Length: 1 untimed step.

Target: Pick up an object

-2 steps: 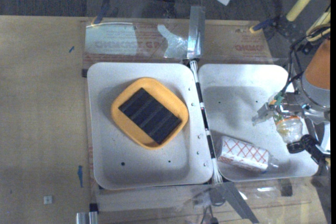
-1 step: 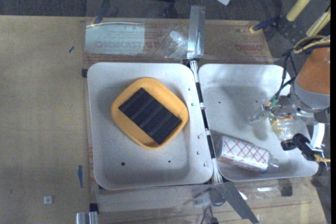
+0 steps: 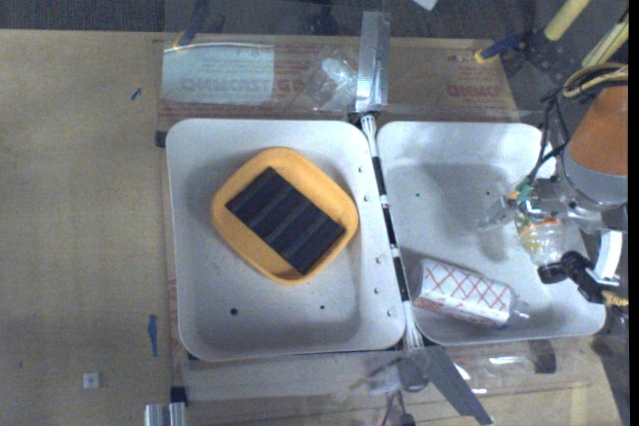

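Lying in the right-hand shallow white plastic bin (image 3: 439, 155), toward its near wall, is a flat white pouch printed with a red lattice pattern (image 3: 464, 293), a small nozzle or cap poking from its right end; it looks the likeliest target. In the left white bin (image 3: 190, 244) sits a rounded orange plastic block with a dark ribbed panel on its top (image 3: 285, 213), well apart from the pouch. The grey arm with its orange band (image 3: 602, 147) reaches over the right bin's far-right side, and the tool (image 3: 539, 226) hangs among wires and clear parts above the bin floor; whether it is spread or closed cannot be told, and nothing can be made out in its grip. The pouch probably handles as light, soft and yielding, its film likely slick, so pinching across its narrow width near the middle seems safer than catching the tapered nozzle end.
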Each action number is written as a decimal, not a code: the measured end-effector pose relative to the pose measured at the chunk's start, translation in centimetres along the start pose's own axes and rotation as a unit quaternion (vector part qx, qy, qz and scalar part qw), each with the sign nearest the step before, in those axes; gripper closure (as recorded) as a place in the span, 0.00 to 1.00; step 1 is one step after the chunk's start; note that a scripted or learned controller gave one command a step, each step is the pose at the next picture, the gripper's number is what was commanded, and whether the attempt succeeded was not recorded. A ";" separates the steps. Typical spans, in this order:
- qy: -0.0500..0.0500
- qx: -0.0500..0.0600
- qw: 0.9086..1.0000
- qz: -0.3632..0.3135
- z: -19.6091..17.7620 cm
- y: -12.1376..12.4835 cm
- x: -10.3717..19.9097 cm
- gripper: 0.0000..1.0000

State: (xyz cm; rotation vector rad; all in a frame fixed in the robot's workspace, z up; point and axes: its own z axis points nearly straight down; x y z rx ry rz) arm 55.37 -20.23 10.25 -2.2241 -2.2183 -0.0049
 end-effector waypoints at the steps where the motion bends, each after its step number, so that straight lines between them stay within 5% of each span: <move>1: -0.001 0.000 0.998 -0.069 -8.8 1.0 4.7 1.00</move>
